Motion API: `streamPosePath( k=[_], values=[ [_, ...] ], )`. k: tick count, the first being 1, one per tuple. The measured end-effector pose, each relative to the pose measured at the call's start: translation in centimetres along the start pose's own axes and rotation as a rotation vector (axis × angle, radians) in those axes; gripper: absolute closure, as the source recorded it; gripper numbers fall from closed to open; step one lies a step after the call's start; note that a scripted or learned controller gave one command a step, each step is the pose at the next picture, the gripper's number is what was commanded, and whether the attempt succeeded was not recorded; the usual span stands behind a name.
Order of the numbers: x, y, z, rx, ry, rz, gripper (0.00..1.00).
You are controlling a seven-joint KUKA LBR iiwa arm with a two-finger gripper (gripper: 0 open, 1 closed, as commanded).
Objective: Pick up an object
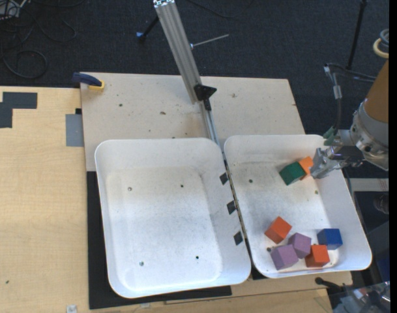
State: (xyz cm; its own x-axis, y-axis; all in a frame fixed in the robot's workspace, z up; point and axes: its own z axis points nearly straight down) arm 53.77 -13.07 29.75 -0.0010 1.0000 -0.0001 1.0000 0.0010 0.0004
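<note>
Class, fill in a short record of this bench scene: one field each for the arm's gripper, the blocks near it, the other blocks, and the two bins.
gripper: gripper over the right bin's upper right part, beside the green block
near gripper: green block with a small orange block touching its right side
front cluster: orange-red block, two purple blocks, blue block, another orange block
right bin: holds all the blocks
left bin: white, speckled floor
</note>
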Motion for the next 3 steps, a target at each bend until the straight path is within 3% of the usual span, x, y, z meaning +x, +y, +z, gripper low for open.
streamPosePath(
  k=[1,3],
  values=[
    [4.6,1.5,0.0,0.002,0.001,-0.002,1.0],
    [13.8,5.1,4.2,0.006,0.002,-0.001,1.0]
  ],
)
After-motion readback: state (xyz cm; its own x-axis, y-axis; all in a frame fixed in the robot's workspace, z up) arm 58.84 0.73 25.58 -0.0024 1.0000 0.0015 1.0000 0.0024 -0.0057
